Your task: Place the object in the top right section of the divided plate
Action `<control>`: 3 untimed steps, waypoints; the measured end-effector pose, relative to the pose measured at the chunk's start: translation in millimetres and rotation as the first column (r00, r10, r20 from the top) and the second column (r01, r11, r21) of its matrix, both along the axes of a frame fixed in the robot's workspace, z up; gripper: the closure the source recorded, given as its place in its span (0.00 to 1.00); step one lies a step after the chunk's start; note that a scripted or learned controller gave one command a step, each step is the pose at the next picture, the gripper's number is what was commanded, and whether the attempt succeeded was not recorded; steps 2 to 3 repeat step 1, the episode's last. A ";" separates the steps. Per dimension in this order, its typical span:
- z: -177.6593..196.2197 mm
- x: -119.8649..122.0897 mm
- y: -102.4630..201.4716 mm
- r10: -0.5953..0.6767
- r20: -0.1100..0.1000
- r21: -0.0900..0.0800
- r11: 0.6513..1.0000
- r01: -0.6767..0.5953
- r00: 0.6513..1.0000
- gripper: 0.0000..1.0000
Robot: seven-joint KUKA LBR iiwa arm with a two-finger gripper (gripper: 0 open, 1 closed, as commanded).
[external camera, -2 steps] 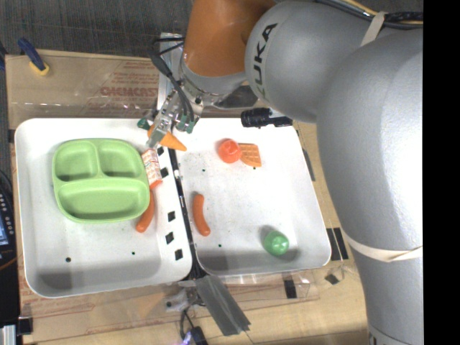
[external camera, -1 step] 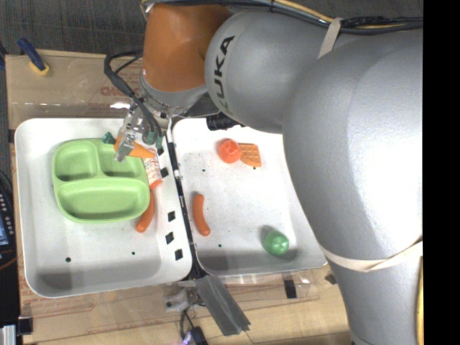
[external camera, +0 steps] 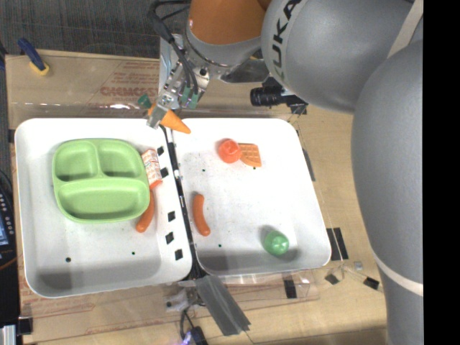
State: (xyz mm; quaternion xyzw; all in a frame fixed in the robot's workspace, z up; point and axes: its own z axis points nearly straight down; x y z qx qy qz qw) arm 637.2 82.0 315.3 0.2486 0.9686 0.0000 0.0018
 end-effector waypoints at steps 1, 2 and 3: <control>-0.9 -0.2 0.0 0.000 -0.002 0.000 1.000 0.000 1.000 0.00; -0.9 -0.2 0.0 0.000 -0.002 0.000 1.000 0.000 1.000 0.00; -0.9 -0.2 0.0 0.000 -0.002 0.000 1.000 0.000 1.000 0.00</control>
